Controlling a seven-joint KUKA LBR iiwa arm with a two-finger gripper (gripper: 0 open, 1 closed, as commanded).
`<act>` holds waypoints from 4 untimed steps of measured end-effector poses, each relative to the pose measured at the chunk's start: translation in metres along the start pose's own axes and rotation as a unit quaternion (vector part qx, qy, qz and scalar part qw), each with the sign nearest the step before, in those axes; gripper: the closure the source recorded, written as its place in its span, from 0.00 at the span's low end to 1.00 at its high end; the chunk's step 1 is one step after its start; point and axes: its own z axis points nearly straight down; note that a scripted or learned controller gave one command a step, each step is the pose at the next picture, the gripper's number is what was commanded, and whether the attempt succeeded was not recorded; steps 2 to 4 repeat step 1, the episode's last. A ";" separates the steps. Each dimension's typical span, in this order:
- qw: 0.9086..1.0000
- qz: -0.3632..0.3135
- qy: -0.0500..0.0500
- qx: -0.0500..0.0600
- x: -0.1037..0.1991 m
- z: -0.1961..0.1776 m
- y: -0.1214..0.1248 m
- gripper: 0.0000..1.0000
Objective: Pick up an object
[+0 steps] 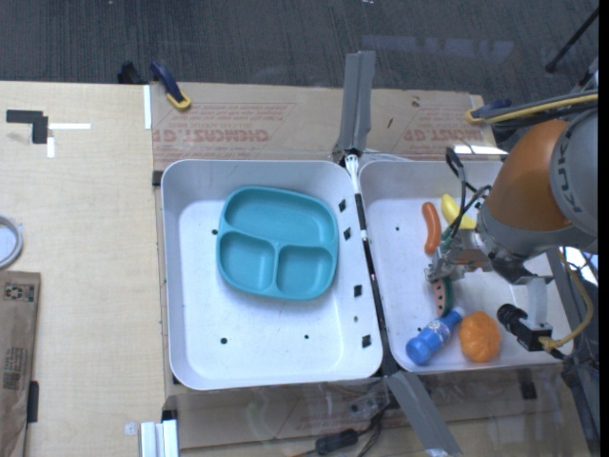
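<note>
**A:** Where's the gripper (445, 272) sitting?

**B:** In the right bin (400, 255), low over a watermelon slice (441, 298). Can't tell whether it's open or shut, honestly.

**A:** What's around it?

**B:** Hot dog (431, 227) and banana (451, 209) at its 12 o'clock, blue bottle (430, 339) at 6, orange (480, 337) at 5. Teal plate (278, 243) sits in the left bin (190, 284), way off at 9.
</note>
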 end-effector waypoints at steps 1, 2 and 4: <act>1.000 -0.005 -0.001 -0.001 0.066 -0.092 0.052 1.00; 1.000 -0.005 -0.001 -0.001 0.066 -0.092 0.052 1.00; 1.000 -0.005 -0.001 -0.001 0.066 -0.092 0.052 1.00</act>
